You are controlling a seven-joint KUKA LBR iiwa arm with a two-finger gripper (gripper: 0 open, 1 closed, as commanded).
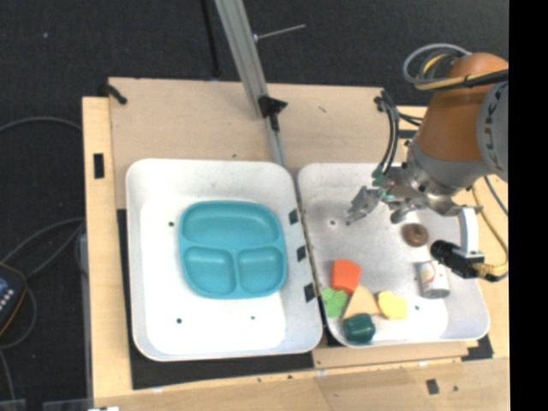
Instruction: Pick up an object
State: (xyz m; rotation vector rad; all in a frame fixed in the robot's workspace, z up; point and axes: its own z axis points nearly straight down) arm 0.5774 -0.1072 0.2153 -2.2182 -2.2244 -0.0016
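Orange block (346,274) and its neighbours sit bunched at the near edge of the right-hand white bin (330,187), below the gripper (363,204) and slightly to its left in the camera view, while the grey arm (454,135) reaches in from the right. Around the block lie a green piece (333,300), a tan wedge (363,301), a yellow piece (393,304) and a dark green piece (360,327), touching or nearly so. The gripper hangs over bare bin floor, well apart from the cluster, grasping nothing; whether its fingers are spread or closed cannot be told. A small brown disc (415,234) lies just to its right. A teal divided tray (232,248) occupies the left bin (154,255).
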